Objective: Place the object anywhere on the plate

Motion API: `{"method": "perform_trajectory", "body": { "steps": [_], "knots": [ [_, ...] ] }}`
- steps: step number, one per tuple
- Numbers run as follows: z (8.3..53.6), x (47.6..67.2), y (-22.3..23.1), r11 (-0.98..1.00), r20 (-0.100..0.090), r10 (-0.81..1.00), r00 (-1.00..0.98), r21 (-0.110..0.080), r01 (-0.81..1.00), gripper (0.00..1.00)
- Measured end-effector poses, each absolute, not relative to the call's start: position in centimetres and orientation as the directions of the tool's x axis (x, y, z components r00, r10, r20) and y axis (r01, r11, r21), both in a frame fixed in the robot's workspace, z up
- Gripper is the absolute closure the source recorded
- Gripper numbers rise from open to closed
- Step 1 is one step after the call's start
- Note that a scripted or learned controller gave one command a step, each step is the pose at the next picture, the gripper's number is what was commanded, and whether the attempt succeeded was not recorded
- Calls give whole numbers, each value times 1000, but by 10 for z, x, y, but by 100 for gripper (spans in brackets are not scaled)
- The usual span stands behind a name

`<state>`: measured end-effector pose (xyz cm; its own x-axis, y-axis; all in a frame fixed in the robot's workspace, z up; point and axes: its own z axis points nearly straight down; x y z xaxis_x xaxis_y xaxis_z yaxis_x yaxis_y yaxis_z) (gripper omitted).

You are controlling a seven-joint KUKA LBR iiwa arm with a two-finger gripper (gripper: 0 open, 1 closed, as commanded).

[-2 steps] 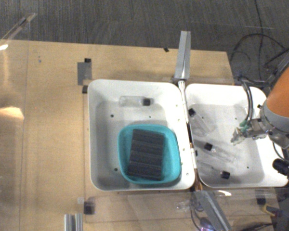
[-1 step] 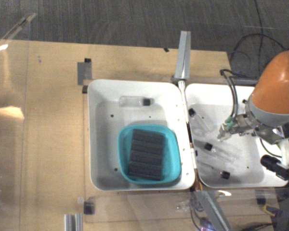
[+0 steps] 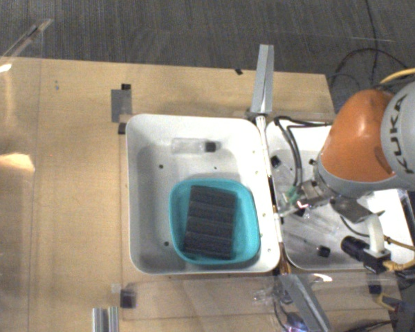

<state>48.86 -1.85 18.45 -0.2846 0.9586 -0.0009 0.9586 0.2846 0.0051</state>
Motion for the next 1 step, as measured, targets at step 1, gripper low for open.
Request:
{"method": "perform_trajectory", "body": {
  "steps": [1],
  "knots": [
    [185,522,39,333,-1,943,-333,6,943,100]
  ]
}}
